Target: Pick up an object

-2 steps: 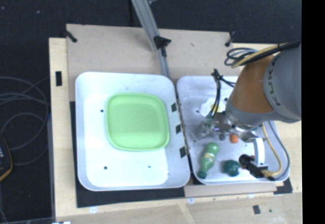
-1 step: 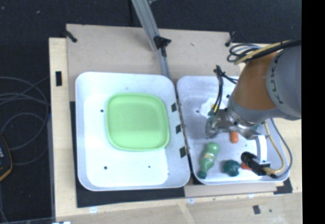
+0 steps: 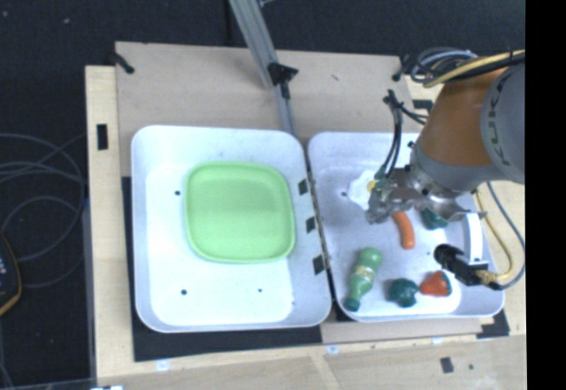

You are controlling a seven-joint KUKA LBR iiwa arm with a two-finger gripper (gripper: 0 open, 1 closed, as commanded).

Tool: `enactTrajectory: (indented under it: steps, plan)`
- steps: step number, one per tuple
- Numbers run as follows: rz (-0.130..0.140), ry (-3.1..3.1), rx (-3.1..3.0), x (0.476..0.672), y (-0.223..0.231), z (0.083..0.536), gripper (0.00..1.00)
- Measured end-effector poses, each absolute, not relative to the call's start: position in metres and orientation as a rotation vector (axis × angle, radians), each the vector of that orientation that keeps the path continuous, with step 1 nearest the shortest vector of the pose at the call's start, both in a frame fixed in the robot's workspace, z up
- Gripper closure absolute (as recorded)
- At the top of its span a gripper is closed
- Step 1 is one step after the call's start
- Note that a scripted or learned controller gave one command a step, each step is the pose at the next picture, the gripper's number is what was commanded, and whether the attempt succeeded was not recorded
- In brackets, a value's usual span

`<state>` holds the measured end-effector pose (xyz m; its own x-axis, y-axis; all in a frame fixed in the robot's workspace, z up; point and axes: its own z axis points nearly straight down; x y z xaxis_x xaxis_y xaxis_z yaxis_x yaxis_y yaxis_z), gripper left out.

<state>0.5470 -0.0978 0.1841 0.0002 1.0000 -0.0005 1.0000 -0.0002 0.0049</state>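
Gripper (image 3: 389, 202) low in right bin (image 3: 336, 167), claw state cannot be told. Orange sausage (image 3: 405, 230) at its 5 o'clock. Green bottle (image 3: 363, 277), label unreadable. Green plate (image 3: 239, 212) in left bin (image 3: 159, 158).

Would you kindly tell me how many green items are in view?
3: a green plate in the left bin, a green bottle and a dark green object in the right bin. The arm may hide more.

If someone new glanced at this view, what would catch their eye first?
Likely the pale green plate lying flat in the left bin. Next, the grey and orange arm over the right bin, above an orange carrot-like piece and a green bottle.
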Motion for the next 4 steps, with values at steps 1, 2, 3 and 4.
enactTrajectory:
  steps: [1, 2, 3, 4]
  plan:
    - [0.005, 2.218, 2.219, 0.541, -0.103, 0.23, 1.0]
    - [0.003, 2.22, 2.22, 0.542, -0.103, 0.248, 1.0]
    - [0.001, 2.225, 2.218, 0.553, -0.062, 0.247, 1.0]
    - [0.0, 2.225, 2.219, 0.569, -0.017, 0.236, 1.0]
